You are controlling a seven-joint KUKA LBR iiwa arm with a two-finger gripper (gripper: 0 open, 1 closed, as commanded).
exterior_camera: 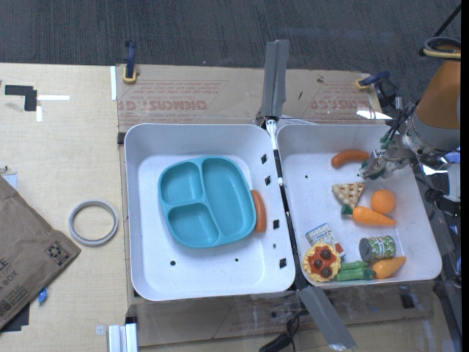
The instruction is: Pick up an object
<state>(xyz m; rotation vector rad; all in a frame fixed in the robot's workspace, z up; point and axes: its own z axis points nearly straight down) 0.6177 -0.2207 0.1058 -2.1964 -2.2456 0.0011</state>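
The right bin [297,196] holds toy food: a sausage [349,158], a waffle wedge [349,193], an orange ball [382,201], a carrot [372,215], a green can [377,248], a small pizza [322,262], a blue-and-white packet [319,235], a green vegetable [354,271] and an orange piece [388,267]. My gripper [377,166] hangs low at the bin's upper right, just right of the sausage and above the orange ball. Nothing shows between its fingers.
The left bin [143,196] holds a teal divided plate [205,202] with an orange sausage [259,210] against its right edge. A tape ring [93,221] and a cardboard box [26,248] lie on the bench at left. A grey divider post [275,79] stands between the bins.
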